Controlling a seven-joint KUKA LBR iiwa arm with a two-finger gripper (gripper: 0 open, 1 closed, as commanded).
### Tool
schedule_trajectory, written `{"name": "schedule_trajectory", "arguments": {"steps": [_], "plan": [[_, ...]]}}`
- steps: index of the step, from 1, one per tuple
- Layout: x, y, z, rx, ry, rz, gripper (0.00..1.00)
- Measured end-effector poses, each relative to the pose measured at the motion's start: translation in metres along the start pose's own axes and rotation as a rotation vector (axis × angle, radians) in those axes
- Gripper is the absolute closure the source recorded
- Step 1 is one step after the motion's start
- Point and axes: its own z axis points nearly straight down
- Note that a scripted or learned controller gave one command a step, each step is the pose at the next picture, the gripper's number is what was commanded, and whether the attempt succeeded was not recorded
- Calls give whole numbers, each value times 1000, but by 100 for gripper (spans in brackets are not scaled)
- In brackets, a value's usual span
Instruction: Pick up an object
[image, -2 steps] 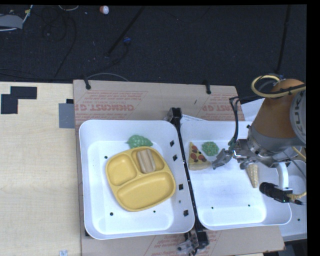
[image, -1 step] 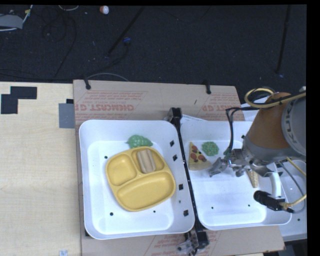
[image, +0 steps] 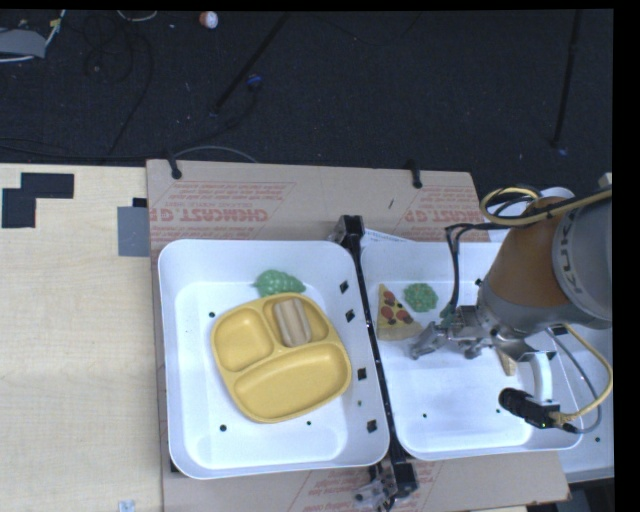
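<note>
Cardboard-lined bench, two bins. Claw (image: 432, 341) low in right bin (image: 470, 430), grip unclear. Pizza slice (image: 394, 312), green piece (image: 421, 296) just beside; one yellow tray (image: 280, 372) farther left.

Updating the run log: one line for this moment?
claw: in right bin, beside pizza slice | grasp: none seen | yellow tray: left bin

The gripper (image: 432, 342) hangs in the right bin (image: 450, 430) just beside a pizza slice (image: 394, 313) and green piece (image: 421, 296).
</note>
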Motion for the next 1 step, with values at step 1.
{"name": "schedule_trajectory", "arguments": {"steps": [1], "plan": [[-1, 0, -12, -1, 0, 3, 100]]}}
